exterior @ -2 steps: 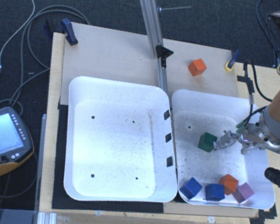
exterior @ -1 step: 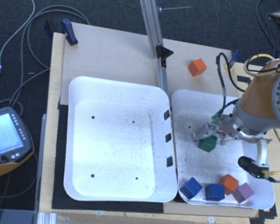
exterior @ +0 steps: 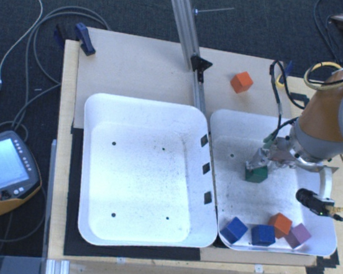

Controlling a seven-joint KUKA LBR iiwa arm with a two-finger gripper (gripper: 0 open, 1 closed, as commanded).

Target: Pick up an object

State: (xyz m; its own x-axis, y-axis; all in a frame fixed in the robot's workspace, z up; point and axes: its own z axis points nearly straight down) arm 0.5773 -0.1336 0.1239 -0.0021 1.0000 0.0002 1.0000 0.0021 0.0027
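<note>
Crowding right bin's (exterior: 217,170) near edge, four blocks (exterior: 264,234), hand (exterior: 259,167) apart

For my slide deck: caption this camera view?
KUKA arm's gripper over a small green block in the right white bin.

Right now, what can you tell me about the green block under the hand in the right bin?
The green block is a small, dark green, solid-looking cube, matte like painted wood or foam. It sits in the right bin, near the middle, apart from the blocks clustered at the near edge. The hand is directly over it, covering its top, so only its lower faces show. Whether it rests on the floor or is lifted cannot be told.
</note>
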